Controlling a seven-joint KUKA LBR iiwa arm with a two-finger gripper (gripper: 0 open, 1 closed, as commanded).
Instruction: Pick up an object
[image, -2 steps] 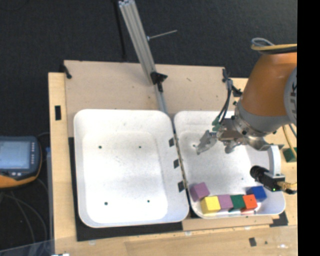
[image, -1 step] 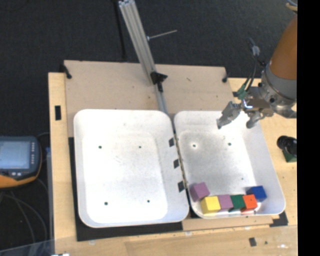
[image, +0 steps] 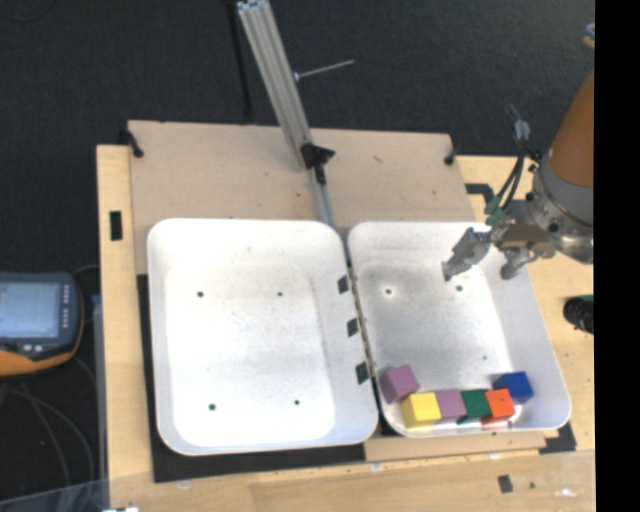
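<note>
The end effector (image: 487, 256) is hanging over the far right part of the right bin (image: 430, 320), its 2 fingers spread apart and gripping nothing. The blocks are sitting well apart from it along the bin's near edge: 2 purple blocks (image: 399, 381), a yellow block (image: 421, 408), a green block (image: 474, 404), an orange block (image: 499, 404) and a blue block (image: 514, 385). The left bin (image: 250, 330) is lying beside it on the worktop (image: 115, 300).

1. The arm (image: 572, 150) enters from the right, its orange band above the grey wrist.
2. The gripper (image: 487, 258) points left and down, fingers spread apart with nothing between them.
</note>
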